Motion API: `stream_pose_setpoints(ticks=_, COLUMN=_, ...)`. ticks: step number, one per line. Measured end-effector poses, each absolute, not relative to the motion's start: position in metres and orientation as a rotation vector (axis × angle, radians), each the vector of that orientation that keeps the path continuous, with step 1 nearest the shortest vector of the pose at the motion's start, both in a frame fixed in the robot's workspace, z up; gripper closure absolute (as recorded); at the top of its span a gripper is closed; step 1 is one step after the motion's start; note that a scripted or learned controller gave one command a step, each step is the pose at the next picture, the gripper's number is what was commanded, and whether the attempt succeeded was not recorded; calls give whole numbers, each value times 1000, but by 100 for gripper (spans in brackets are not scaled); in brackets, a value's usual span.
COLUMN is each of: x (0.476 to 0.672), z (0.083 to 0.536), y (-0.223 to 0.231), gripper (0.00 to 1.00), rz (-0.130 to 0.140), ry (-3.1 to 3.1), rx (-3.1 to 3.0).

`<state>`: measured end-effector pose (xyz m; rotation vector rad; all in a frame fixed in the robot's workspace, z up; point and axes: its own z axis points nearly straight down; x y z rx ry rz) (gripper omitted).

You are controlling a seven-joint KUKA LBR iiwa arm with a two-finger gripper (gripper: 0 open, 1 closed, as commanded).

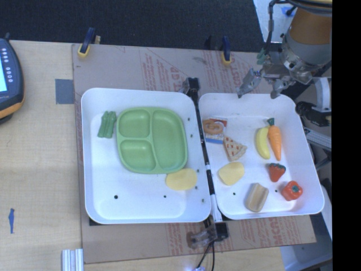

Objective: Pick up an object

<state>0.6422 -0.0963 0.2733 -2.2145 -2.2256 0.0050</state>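
Nearest you, at the front of the right bin point(307, 208), sit a tan bread-like block point(256, 197) and a red pepper point(291, 190), with a small strawberry point(276, 171) just behind them. Further back: a yellow banana point(262, 143) lying against an orange carrot point(274, 141), a waffle-textured pie wedge point(233, 148), a pale yellow chip-shaped piece point(231, 173), and a brown-and-orange item point(214, 127) near the divider, too small to identify.

Left bin point(90, 151): a green three-compartment plate point(152, 140), a dark green ribbed vegetable point(106, 124) beside it, a second pale yellow piece point(181, 179) touching the plate's front corner.

Your hand point(261, 87) hovers above the back rim of the right bin, both fingers spread apart, nothing between them. No object is picked yet; the candidates all lie on the bin floors, the banana and carrot closest to the hand.

Materials, by appearance: toys look like smooth moulded plastic, mostly rounded. Bins are glossy white with shallow sloped walls. Tabletop is light wood grain, with brown printed cardboard under the bins.

Risks from here:
- Banana and carrot touch. A descent there may catch both, or push one aside and close on air.
- Rounded, slick shapes could squirt out of a two-finger pinch if gripped off-centre.
- Flat pieces (the yellow chips, the pie wedge) lie low; fingers may scrape the bin floor or slide over them.
- The hand is over the rim; a straight drop from here would likely strike the bin wall.
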Motion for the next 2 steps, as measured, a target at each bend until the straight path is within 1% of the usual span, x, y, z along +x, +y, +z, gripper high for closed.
stream_pose_setpoints(ticks=1, x=635, z=160, y=-156, gripper=0, rz=18, ry=-2215, rx=-2215)
stream_pose_setpoints(ticks=2, x=609, z=140, y=-216, gripper=0, rz=12, ry=-2218, rx=-2219)
